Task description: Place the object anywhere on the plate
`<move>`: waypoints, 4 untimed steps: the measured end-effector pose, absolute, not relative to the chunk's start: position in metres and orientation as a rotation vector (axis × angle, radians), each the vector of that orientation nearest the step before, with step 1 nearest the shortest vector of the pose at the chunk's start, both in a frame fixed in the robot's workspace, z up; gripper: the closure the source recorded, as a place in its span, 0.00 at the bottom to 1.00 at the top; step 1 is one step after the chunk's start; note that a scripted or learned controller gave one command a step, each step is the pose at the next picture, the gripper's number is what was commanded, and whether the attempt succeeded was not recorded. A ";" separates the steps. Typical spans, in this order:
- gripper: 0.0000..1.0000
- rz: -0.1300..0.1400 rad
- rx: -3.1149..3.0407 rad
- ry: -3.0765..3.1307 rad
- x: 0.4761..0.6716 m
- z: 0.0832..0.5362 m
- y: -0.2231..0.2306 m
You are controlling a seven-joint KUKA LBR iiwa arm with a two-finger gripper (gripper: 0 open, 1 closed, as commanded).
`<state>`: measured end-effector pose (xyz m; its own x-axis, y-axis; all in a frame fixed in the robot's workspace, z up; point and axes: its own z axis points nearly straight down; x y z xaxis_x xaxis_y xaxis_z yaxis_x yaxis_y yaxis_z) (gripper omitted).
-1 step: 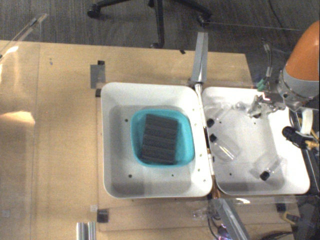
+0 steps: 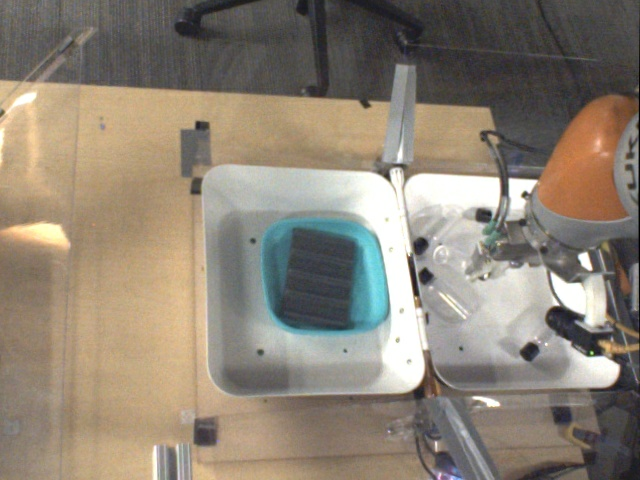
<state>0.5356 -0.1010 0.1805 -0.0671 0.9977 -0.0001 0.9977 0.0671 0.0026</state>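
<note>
The teal plate (image 2: 325, 276) sits in the middle of the left bin (image 2: 228, 268), and a dark grey ribbed block (image 2: 320, 278) lies flat on it, its long side running from the plate's far rim toward its near rim, tilted slightly; the block rests wholly within the plate's rim. The right bin (image 2: 500, 363) stands just beside the plate's bin, their walls touching along a shared divide; in it, on the side away from the plate, the arm (image 2: 595, 173) reaches in with its orange band uppermost. The tool (image 2: 487, 260) hangs over the right bin's floor, well apart from the plate and from the block, with the bin divide between them; nothing can be made out between its tips, and how wide it stands I cannot tell, for clear plastic and glare blur that spot. A few small dark knobs (image 2: 530, 349) lie scattered across the right bin's floor near the tool. Both bins rest on the pale wooden surface (image 2: 100, 268), which stretches away beyond the plate's bin.
</note>
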 end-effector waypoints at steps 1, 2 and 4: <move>1.00 0.003 1.968 2.436 0.514 0.186 -0.047; 1.00 -0.004 1.870 2.496 0.548 0.189 -0.014; 0.00 0.007 1.844 2.537 0.573 0.185 -0.002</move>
<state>0.5727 -0.0018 0.1855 -0.3088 0.9511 -0.0015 0.9511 0.3088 0.0069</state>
